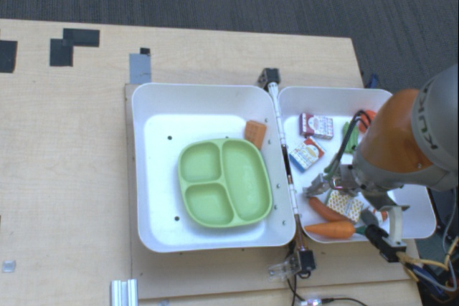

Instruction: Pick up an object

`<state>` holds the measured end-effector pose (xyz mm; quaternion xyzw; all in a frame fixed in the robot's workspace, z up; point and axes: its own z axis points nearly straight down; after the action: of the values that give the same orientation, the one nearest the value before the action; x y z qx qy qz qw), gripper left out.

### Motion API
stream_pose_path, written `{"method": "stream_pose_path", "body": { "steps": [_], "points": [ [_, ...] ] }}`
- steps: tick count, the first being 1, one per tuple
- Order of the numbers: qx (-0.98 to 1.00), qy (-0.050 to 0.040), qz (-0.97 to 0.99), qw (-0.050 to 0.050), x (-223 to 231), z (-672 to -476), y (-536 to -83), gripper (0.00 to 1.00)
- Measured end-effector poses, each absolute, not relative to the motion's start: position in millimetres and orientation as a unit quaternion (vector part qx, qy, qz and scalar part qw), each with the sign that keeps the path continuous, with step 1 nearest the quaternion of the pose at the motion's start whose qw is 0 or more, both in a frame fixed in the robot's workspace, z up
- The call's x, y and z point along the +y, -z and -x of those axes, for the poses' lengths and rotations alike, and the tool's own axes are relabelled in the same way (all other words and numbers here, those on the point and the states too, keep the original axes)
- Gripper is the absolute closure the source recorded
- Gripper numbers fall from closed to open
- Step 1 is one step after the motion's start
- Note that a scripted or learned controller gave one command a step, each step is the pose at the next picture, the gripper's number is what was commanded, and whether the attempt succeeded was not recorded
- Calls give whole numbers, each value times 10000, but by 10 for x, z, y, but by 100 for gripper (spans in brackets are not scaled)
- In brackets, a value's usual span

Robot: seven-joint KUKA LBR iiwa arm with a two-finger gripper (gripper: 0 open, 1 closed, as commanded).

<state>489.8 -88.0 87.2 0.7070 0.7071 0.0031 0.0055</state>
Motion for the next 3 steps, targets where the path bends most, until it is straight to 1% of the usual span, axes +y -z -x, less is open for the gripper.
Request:
{"method": "stream_pose_path", "body": {
  "steps": [1, 2, 3],
  "points": [
    [7076, -51, -7066, 78, -877, -4919, -985, 100],
    [7077, -50, -7064, 76, -876, -4918, -984, 0],
    [7069, -24, -7073, 40, -842, -4889, -870, 0]
  ]
}}
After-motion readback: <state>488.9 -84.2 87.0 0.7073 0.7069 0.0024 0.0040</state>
